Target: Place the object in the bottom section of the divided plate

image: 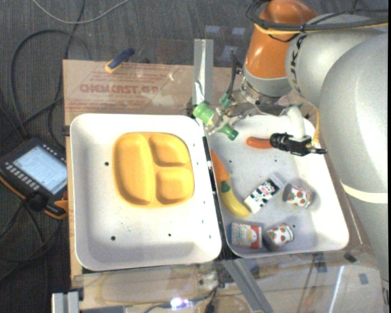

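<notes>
From the camera view above the desk, the pincer (216,121) hangs over the upper left corner of the right bin (332,204), its green-tipped fingers (202,113) spread apart with nothing between them. The yellow divided plate (154,167) sits alone in the left bin (91,227), well apart from the pincer, down and to its left. No object is yet chosen as far as can be seen; the nearest candidates lie below the pincer along the bin's left wall: a carrot (219,167) and, under it, a banana (233,201), both with their long axes running roughly up and down the picture. A second orange piece (258,142) lies just to the pincer's right, its long axis across the picture. My judgement is that the carrot is the likeliest pick, calling for a short drop downward and fingers closing across its width.
</notes>
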Motion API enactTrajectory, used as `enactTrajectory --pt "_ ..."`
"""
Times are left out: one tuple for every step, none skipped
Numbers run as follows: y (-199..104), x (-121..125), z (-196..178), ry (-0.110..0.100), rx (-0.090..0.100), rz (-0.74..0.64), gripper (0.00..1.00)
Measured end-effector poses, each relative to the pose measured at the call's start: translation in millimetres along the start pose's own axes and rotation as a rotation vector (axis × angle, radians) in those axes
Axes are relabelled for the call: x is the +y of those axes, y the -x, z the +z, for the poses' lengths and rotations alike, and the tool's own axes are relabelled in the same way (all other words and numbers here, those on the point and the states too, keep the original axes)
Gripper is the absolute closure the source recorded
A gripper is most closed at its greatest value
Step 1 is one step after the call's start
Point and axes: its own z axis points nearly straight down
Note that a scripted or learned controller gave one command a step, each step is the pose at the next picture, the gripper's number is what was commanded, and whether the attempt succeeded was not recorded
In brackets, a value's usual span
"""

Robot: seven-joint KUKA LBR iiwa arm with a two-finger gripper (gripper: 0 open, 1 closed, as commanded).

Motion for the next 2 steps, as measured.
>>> enactTrajectory --pt "-65.0 9.6 -42.2 0.004 -0.001 -0.095 1.00" --pt "-136.9 12.1 -1.6 0.002 0.001 -0.160 1.00"
